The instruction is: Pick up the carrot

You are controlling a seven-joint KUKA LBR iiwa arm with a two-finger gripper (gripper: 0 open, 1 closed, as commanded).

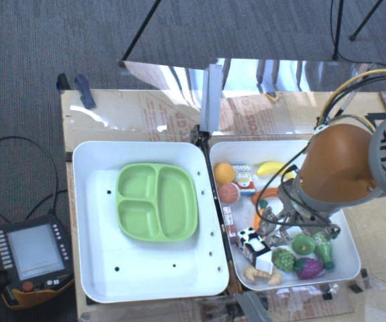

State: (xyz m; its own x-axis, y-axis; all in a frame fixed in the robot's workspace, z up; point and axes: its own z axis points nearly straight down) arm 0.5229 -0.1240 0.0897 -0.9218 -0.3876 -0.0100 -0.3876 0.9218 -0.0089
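From above, the pincer [277, 225] hangs low in the right bin [351, 241], placed for a grasp. Whether it is apart or together I cannot tell. The carrot [259, 213] lies touching its left side, half hidden.

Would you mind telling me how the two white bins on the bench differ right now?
The left bin holds a single green divided plate, while the right bin is crowded with toy food, including an orange and a banana. The arm reaches over the right bin, not over the left bin. Both are shallow, white and roughly rectangular.
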